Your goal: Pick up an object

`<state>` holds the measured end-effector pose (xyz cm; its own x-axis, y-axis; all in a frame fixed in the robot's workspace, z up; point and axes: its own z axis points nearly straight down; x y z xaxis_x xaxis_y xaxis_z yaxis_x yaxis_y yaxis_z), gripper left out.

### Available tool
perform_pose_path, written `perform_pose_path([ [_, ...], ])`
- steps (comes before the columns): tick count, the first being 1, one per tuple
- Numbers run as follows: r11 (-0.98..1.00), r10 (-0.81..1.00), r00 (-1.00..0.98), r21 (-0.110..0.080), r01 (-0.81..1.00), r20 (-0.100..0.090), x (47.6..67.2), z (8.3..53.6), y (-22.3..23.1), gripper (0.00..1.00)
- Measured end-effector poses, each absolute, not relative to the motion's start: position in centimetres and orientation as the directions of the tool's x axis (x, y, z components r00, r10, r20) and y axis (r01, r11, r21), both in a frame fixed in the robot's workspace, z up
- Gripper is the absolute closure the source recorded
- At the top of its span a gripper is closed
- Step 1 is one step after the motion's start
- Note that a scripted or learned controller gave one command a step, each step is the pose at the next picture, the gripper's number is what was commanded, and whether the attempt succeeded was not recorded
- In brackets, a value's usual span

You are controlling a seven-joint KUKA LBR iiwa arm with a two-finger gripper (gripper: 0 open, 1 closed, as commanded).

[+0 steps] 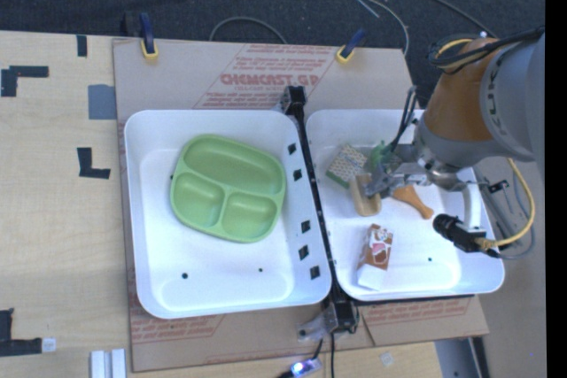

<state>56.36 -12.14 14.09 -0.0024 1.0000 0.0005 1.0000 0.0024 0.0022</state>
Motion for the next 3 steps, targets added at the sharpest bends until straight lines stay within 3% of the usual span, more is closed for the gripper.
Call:
perform_pose_path([
  [2,0.002,1.000,-0.002,0.002,1.000,0.000,56.2,21.5,-11.9,1.00],
  [3,0.007,1.000,-0.007,-0.001,1.000,0.002,57.2,21.9,-6.5,1.00],
])
